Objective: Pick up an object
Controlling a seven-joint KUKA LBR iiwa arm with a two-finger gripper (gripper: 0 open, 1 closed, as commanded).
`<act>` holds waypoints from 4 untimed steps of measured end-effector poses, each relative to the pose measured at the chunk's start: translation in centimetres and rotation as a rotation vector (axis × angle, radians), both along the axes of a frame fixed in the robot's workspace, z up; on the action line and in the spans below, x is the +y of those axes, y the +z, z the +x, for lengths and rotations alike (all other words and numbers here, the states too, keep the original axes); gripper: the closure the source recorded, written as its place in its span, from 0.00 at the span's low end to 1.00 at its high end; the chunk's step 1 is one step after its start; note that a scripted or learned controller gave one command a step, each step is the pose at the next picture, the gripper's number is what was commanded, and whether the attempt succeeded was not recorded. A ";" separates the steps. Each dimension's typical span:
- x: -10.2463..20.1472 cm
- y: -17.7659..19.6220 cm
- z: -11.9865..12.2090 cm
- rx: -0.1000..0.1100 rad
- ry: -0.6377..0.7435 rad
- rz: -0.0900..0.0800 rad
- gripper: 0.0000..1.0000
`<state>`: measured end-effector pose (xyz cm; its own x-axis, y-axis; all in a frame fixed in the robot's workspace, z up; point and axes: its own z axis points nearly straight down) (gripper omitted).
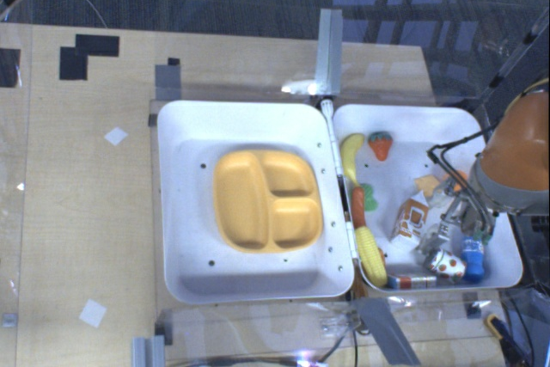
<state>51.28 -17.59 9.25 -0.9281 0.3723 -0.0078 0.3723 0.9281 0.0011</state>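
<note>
We judge the task barely begun: nothing is lifted, every object lies on a bin floor, and the whole pick is left to do. The arm (pixel 516 152) reaches in from the right and hangs low over the right bin's near right part, with the hand (pixel 455 223) down among the clutter. We cannot tell how the hand is set, since wrist and cables cover it, and we see nothing held in it.

On the table (pixel 77 211) the left bin (pixel 172 211) holds one thing, a yellow divided tray (pixel 266 200) lying flat near the middle.

The right bin (pixel 404 118) is crowded. Along its left wall lie a banana (pixel 351 157) at the far end and a corn cob (pixel 369 252) at the near end, with a carrot (pixel 357 204) and a small green piece (pixel 369 198) between them. A strawberry (pixel 380 145) sits just beside the banana. Mid-bin lies a brown and white packet (pixel 411 219). By the near wall are a marker (pixel 411 280), a white and red ball (pixel 449 266) and a blue item (pixel 473 260). These last two lie closest to the hand, so either seems the likely target, though which one we cannot say.
</note>
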 end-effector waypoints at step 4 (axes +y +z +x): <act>4.7 0.0 15.1 -0.003 -0.729 0.005 0.00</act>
